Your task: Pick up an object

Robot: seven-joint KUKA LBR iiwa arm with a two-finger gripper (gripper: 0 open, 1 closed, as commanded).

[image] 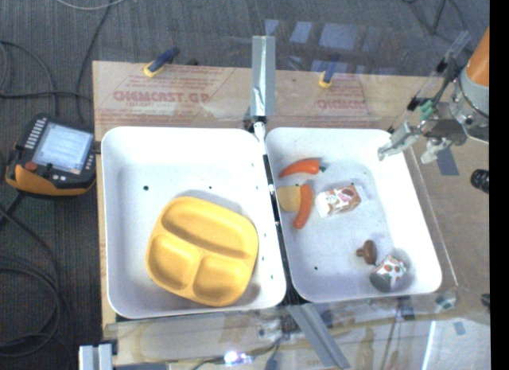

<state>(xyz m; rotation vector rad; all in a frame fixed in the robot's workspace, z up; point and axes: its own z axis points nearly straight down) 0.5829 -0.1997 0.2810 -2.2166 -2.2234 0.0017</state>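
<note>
Hovering gripper (407, 142) at right bin's (421, 225) far edge, grip state unclear, snack packet (339, 200) and carrots (301, 168) leftward below

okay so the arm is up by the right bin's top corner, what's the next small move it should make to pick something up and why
Probably swing the pincer left and down over the red and white packet in the right bin, then descend. The pincer sits at the bin's upper right rim with nothing between its fingers, and the packet lies nearest with bare floor on its right side.
</note>
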